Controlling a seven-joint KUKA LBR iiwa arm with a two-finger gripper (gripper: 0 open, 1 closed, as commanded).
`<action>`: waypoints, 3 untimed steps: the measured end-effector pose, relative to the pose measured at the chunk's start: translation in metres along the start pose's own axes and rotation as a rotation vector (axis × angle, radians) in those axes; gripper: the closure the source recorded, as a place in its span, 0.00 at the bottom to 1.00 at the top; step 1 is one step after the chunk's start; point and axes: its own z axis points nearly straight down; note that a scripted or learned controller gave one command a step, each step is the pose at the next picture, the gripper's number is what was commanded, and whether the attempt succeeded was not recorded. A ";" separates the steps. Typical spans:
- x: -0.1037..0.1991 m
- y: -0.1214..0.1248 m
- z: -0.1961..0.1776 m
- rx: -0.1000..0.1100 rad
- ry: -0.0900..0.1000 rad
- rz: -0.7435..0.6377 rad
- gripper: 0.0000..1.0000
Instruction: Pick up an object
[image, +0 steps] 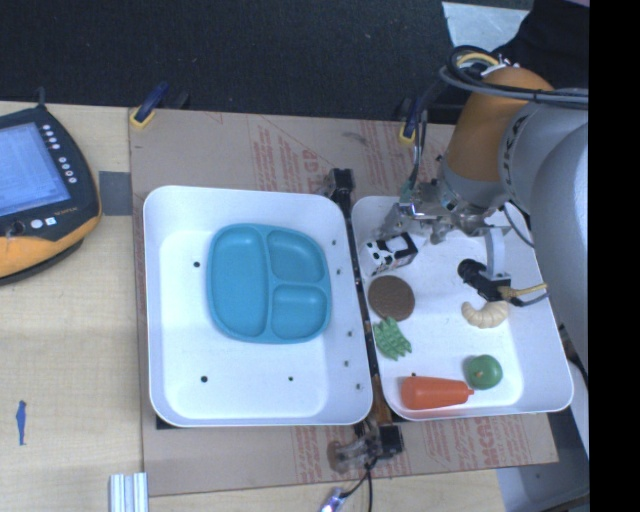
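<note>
Camera view: two-finger gripper, grip state unclear, hangs just right of the small black-and-white cow toy in the right white bin.

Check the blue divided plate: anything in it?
Empty. The blue divided plate in the left bin shows three bare compartments.

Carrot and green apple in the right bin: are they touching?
Apart. The camera view shows a strip of white bin floor between the orange carrot and the green apple, which sits just above the carrot's right end.
</note>
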 end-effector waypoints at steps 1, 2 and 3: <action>0.000 0.000 0.000 0.000 0.000 0.000 0.00; -0.001 0.000 0.000 -0.001 0.001 0.000 0.00; 0.000 0.000 0.000 0.000 0.000 0.000 0.00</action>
